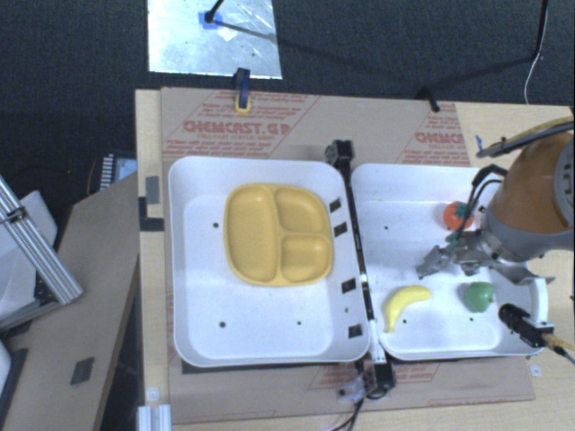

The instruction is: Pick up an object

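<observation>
In the right bin [395, 196] lie a yellow banana [404, 303] near the front left, a green round fruit [477, 295] at the front right, and a small orange-red object [455, 214] by the arm. My gripper [435, 260] hangs low over the bin's middle, just above and right of the banana, left of the green fruit. Nothing shows between its tips.
The left bin [193, 330] bears a yellow divided plate [277, 234]. A black divider [352, 250] with clips runs between the two bins. The grey arm with its orange band [530, 196] covers the right bin's far right side.
</observation>
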